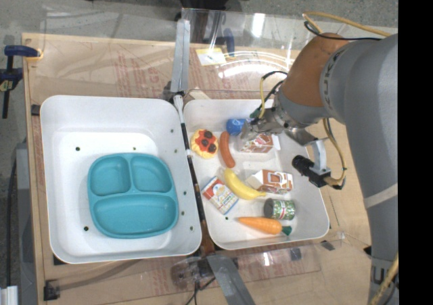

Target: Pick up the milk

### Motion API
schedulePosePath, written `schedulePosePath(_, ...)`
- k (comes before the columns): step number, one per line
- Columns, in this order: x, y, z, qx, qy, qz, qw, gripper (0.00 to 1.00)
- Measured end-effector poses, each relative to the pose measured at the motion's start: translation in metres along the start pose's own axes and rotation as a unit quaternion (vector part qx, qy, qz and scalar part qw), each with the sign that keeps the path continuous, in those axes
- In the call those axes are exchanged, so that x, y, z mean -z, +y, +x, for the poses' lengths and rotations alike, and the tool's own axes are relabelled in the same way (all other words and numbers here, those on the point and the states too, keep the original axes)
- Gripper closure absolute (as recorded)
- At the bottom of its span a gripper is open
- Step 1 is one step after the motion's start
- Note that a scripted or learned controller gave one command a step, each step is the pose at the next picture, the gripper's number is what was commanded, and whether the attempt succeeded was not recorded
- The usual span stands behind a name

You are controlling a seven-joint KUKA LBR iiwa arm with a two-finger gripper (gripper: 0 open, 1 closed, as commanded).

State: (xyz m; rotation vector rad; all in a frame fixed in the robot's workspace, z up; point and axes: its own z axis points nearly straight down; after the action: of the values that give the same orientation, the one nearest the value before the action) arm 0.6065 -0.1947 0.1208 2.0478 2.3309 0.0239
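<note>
White-and-brown milk (258,143) lies tipped on side at right bin's (312,224) 1 o'clock, just under my gripper (262,123); can't tell gripper's state, nothing seen held. Print on milk too small to read. Second carton (273,180) at 4 o'clock from milk, flat, label unreadable. Blue cup (235,125) touching at 10 o'clock. Sausage (226,149), banana (241,185), can (279,209), carrot (261,225) scattered loose, crowding approach. Blue tray (132,195) in left bin (54,182).

Two white bins (54,161), one tray (132,194), three cartons (272,180).
</note>
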Motion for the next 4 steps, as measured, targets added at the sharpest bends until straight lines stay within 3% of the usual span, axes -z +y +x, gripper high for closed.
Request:
schedulePosePath(1, -0.001, -0.001, 0.0, 0.0, 0.0, 0.001, 1.0, 0.0)
schedulePosePath(2, -0.017, -0.006, -0.025, 0.043, 0.006, 0.004, 0.999, 0.0)
schedulePosePath(3, -0.003, -0.003, -0.025, 0.045, 0.006, 0.003, 0.999, 1.0)
schedulePosePath(4, -0.004, -0.004, -0.026, 0.045, 0.006, 0.003, 0.999, 0.0)
